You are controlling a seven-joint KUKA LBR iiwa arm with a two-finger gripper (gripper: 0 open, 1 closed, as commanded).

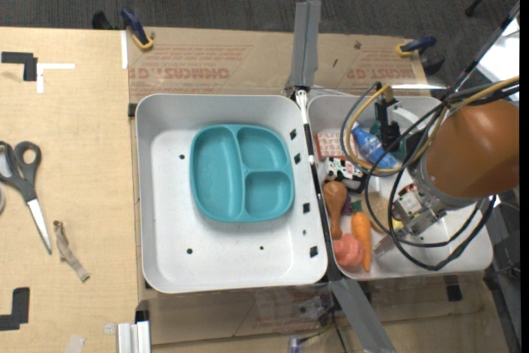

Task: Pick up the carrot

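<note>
The small orange carrot (361,236) lies lengthwise in the right bin (471,260), near its left wall, touching a pink toy.

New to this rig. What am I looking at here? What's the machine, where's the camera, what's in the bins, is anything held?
One camera, fixed above the bench, looking down at a slant. The grey arm with the orange band reaches in from the right; it is a KUKA arm, hanging over the right bin. Its gripper is hidden among cables, so I can't tell if anything is held. The left bin holds a teal divided plate. The right bin holds toy food: the carrot lies free near its left wall, beside a pink item and a brown drumstick-like one. Scissors lie on the bench.
</note>
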